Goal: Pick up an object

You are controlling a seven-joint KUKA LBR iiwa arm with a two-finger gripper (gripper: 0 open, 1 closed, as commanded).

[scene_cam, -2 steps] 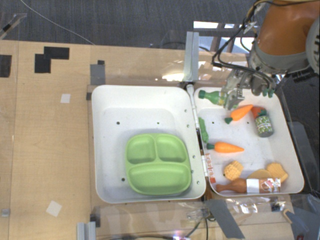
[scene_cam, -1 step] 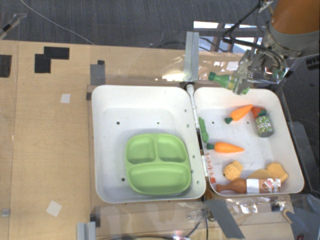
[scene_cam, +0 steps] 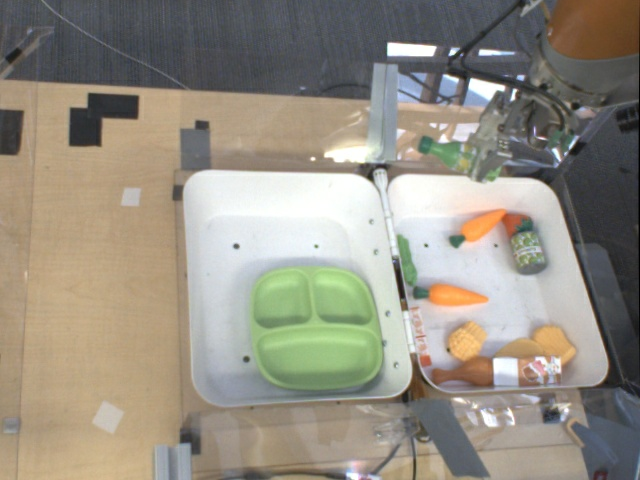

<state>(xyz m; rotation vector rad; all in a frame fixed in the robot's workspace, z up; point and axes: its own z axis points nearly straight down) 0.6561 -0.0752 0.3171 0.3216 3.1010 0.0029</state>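
A pale green bottle [scene_cam: 447, 152] lies level and lengthwise across the far rim of the right bin [scene_cam: 590, 298], its cap pointing toward the left bin [scene_cam: 215, 268]. Its base end sits between the fingers of the claw [scene_cam: 487, 158], which pinches it from the right; the bottle's long axis thus runs leftward, away from the claw. It appears raised above the bin floor, though height is hard to judge from this slant. The grey arm [scene_cam: 585, 28] with its orange band reaches in above. Below, in the right bin, lie two carrots [scene_cam: 455, 294], a small green can [scene_cam: 528, 250], a cracker [scene_cam: 465, 340], a brown sauce bottle [scene_cam: 495, 371] and bread pieces [scene_cam: 540, 346]. The left bin holds a green divided plate [scene_cam: 316, 328]. Both bins rest on the table [scene_cam: 90, 298].
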